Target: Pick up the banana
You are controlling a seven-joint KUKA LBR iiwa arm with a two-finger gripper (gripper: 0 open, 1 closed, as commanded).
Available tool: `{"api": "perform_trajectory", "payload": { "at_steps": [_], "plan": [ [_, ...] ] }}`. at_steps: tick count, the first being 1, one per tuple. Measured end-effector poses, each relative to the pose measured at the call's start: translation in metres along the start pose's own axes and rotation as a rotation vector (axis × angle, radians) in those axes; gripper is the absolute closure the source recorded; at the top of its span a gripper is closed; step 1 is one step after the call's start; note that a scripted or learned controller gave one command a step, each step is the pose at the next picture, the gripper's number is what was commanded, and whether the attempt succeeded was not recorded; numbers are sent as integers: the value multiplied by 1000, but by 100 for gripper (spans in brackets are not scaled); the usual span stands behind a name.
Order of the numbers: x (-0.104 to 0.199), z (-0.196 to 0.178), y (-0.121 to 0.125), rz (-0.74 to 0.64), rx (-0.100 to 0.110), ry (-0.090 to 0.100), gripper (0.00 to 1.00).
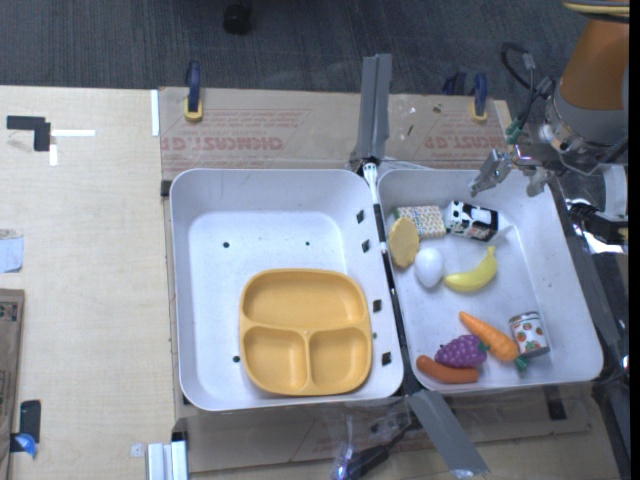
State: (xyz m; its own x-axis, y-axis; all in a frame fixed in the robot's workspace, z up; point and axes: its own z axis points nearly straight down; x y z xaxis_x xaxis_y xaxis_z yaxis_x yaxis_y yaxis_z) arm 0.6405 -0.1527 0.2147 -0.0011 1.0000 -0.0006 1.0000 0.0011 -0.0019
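The yellow banana [472, 273] lies curved in the middle of the right bin [560, 258], between a white egg [429, 266] and the bin's right wall. My gripper [512, 176] hangs over the far right corner of that bin, up and to the right of the banana and well apart from it. Its two fingers stand open with nothing between them.
Around the banana lie a cow toy [470, 220], a cracker [422, 220], a tan bread piece [403, 241], a carrot [490, 336], a small can [528, 333], purple grapes [460, 350] and a sausage [448, 370]. The left bin [200, 268] holds a yellow divided plate [305, 330].
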Motion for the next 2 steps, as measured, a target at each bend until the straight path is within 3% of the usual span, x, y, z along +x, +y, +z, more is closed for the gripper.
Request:
{"api": "perform_trajectory", "payload": {
  "at_steps": [1,2],
  "plan": [
    [-58,112,-29,-5,-1,7,0],
    [-2,124,-79,-69,0,1,0]
  ]
}}
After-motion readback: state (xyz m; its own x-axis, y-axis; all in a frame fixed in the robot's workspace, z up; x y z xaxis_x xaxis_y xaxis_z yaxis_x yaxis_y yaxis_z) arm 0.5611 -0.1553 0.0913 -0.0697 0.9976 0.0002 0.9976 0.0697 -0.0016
